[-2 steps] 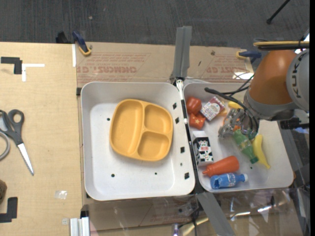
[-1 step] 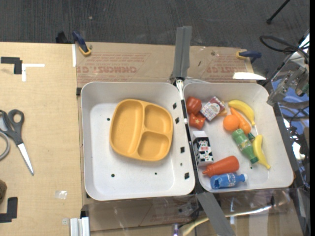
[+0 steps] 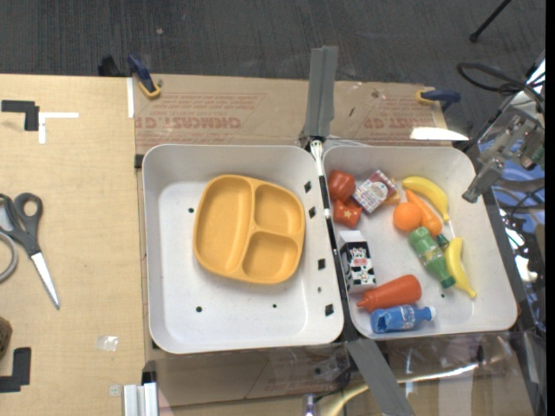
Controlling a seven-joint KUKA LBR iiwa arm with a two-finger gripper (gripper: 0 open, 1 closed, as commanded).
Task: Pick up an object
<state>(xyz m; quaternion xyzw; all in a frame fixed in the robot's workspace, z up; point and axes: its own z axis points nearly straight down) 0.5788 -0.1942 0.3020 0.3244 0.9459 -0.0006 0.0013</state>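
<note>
Even, fairly bright light is falling from above across the bench (image 3: 69,232), and nothing is looking washed out. The two white bins are reflecting it softly, the left bin (image 3: 165,310) showing only a faint grey shading along its inner walls. The orange tray (image 3: 250,230) is casting a thin, soft shadow at its lower edge. The dark floor beyond the bench's far edge is staying dim and grainy. Focus is holding reasonably sharp at centre, while detail is softening slightly toward the right edge, where the clutter is blurring together.

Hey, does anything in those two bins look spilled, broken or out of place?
Nothing stands out. The orange divided plate lies flat in the left bin, and the toy foods, like the blue bottle and bananas, sit loosely inside the right bin.
</note>
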